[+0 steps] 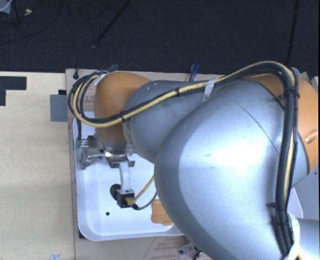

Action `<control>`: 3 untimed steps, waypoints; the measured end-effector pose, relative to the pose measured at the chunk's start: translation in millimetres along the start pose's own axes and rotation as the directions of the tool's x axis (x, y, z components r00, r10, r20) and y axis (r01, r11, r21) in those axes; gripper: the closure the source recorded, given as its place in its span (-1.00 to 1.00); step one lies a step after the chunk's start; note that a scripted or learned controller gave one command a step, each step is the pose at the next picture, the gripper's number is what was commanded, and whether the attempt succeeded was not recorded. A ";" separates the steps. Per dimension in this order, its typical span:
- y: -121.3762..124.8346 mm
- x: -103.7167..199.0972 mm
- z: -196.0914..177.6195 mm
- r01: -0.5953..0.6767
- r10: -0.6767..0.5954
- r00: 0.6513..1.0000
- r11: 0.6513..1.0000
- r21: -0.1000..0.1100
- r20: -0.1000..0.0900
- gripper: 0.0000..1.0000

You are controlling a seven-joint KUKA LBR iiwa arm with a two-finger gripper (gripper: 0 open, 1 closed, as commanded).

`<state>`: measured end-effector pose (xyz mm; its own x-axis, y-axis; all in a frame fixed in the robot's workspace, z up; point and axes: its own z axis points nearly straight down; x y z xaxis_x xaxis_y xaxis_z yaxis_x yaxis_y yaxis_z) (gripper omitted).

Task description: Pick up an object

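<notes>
Because the big grey arm reaches in from the right, it hides most of the white bin. Its gripper hangs over the bin's left side; open or closed, I cannot tell. Cardboard below the bin carries red print too blurred to read. A tan object lies at the bin's near edge, half under the arm.

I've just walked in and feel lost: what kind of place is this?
Probably a robotics lab or test cell: a big grey robot arm reaches over a shallow white bin on a pale bench, with loose cables on the dark floor behind.
</notes>
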<state>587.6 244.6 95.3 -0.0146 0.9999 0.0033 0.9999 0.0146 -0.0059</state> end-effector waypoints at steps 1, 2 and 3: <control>1.8 -10.1 -13.8 -0.012 0.012 1.000 1.000 0.003 0.005 1.00; 58.2 -0.4 -72.1 -0.010 0.010 1.000 1.000 -0.010 0.002 1.00; 56.5 -1.2 -202.9 -0.011 0.011 1.000 1.000 -0.015 -0.001 1.00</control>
<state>645.3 243.5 297.8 -0.0032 1.0000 0.0037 1.0000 0.0031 0.0089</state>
